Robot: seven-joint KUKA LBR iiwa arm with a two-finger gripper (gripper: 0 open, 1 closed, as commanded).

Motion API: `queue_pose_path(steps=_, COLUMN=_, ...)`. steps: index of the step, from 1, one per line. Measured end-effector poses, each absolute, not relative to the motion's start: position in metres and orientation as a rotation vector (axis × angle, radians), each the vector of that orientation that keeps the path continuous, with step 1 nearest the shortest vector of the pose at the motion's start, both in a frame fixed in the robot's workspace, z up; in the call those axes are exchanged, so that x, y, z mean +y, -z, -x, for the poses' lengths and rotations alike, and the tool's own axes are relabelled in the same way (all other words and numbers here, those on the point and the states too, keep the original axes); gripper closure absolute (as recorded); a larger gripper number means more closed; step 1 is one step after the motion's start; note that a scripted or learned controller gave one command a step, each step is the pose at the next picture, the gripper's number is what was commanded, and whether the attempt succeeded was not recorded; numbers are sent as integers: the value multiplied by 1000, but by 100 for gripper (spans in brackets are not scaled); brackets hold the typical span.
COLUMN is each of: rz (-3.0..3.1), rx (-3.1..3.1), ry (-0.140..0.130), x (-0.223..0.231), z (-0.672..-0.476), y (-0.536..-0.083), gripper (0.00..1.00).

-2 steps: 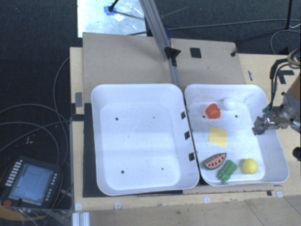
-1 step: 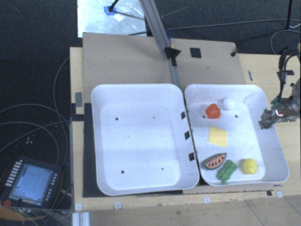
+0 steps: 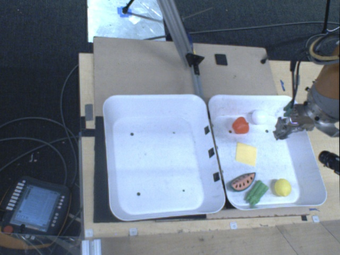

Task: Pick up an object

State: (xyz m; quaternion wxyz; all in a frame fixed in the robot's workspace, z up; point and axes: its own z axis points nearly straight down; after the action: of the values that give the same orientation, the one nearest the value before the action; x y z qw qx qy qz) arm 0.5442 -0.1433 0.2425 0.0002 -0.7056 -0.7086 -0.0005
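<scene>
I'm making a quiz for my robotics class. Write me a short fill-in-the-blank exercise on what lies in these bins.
1. All the objects lie in the ____ bin of the camera view.
2. The flat square piece is ____ in colour.
3. The watermelon slice lies just left of the ____ object.
4. The gripper hovers to the right of the ____ ball.

Missing words: right; yellow; green; white

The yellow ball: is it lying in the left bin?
No. The yellow ball lies in the right bin, near its front right corner, beside the green piece.
</scene>
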Motion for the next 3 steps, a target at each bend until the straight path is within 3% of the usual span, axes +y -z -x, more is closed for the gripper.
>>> queue_pose_path(steps=3, rz=2215, rx=-2228, ry=3, x=13, z=-597, y=-242, gripper=100)
